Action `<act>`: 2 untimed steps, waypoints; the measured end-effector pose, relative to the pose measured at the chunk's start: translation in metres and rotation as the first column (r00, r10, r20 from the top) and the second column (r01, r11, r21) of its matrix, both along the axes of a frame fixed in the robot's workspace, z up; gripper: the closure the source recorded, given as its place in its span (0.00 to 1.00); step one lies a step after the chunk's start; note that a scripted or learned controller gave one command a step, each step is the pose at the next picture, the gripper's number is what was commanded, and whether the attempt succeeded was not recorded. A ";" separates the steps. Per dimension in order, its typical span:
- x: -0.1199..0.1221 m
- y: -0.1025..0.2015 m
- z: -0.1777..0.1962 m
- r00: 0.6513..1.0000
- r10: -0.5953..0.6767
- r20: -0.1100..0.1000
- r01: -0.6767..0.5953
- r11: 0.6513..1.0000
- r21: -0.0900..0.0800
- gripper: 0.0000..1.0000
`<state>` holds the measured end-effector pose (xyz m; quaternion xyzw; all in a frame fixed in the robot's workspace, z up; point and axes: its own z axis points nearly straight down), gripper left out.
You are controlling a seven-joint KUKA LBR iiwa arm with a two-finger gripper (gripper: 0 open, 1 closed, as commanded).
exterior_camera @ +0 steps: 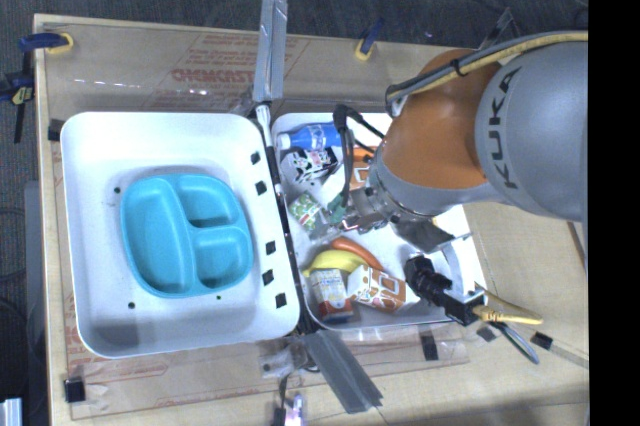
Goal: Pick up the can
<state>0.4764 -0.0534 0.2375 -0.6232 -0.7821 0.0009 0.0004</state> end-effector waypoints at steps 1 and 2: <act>0.000 -0.031 -0.009 0.998 -0.060 -0.002 0.060 0.998 0.002 1.00; 0.027 -0.086 0.012 0.987 0.159 0.003 -0.159 0.987 0.000 1.00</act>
